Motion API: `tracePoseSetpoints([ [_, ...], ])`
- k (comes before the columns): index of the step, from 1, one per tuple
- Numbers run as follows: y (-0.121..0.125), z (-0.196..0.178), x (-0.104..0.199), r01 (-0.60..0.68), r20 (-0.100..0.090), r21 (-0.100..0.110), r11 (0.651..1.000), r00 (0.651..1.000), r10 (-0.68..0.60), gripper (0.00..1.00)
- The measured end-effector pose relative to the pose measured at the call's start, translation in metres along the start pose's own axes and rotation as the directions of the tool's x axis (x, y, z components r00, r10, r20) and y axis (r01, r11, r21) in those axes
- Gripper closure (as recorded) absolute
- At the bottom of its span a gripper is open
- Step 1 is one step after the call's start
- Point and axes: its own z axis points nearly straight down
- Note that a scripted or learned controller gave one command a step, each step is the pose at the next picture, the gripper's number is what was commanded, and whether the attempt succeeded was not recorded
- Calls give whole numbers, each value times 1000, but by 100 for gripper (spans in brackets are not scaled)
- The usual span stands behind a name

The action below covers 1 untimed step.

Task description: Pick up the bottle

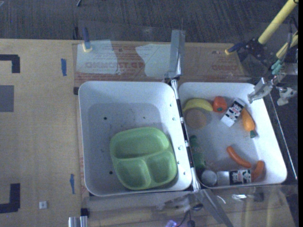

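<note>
Camera view: bottle (196,154), dark green, lies along left wall of right bin (277,141). Likely light, rigid, slick; grip mid-body across width. Gripper (259,91) over bin's far right corner, nothing held; finger gap can't tell.

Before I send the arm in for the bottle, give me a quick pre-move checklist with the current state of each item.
1. Bottle located: ok. The green bottle lies along the left wall of the right bin.
2. Gripper position: not ok. The gripper sits at the right bin's upper right corner, far from the bottle.
3. Gripper free of load: ok, nothing shows between its fingers.
4. Clearance around the bottle: not ok. The round brown item sits just above it and the silver can just below.
5. Drop area: ok. The green tray lies in the left bin.
</note>
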Motion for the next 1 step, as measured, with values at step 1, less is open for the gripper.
tracePoseSetpoints([
  [1,-20,145,83,-74,-2,4,997,997,74,0],
])
